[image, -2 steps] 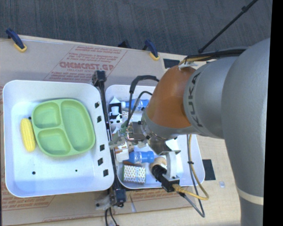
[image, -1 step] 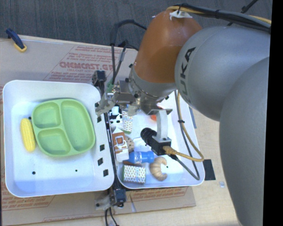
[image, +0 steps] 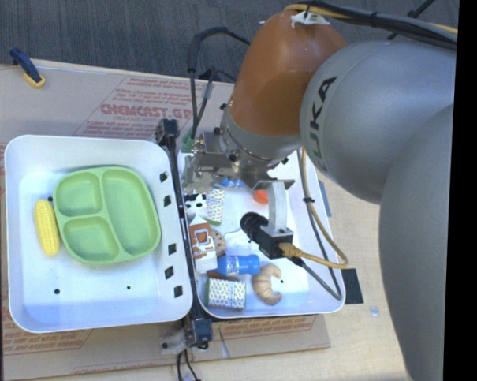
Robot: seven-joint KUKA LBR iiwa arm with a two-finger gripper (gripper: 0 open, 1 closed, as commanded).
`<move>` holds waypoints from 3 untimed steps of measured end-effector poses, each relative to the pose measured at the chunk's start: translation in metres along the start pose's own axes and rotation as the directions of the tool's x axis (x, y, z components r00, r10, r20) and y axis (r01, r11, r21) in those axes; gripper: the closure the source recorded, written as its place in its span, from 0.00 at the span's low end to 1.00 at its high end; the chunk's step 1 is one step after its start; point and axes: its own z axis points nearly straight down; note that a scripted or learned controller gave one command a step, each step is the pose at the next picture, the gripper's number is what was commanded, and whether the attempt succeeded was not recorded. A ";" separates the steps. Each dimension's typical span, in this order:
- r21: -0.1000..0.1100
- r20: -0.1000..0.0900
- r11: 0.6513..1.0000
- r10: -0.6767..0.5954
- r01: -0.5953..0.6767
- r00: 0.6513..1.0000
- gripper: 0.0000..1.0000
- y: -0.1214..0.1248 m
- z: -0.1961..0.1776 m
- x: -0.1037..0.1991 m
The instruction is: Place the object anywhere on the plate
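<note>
The grey arm (image: 382, 145) comes in from the right and bends down steeply, its orange band (image: 279, 69) sitting directly above the wrist (image: 252, 151). The gripper (image: 206, 175) hangs below and to the left of the wrist, largely hidden under the arm's bulk. A cable (image: 318, 256) trails right of the fingers.

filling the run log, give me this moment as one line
arm over right bin | gripper low among clutter | green plate in left bin | corn beside plate, not on it
</note>
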 end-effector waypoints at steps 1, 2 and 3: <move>0.007 0.000 1.000 0.007 -0.007 1.000 1.00 0.070 0.114 0.004; 0.009 0.001 1.000 0.006 -0.006 1.000 1.00 0.080 0.209 0.046; 0.001 0.000 1.000 0.008 -0.008 1.000 1.00 0.119 0.113 0.025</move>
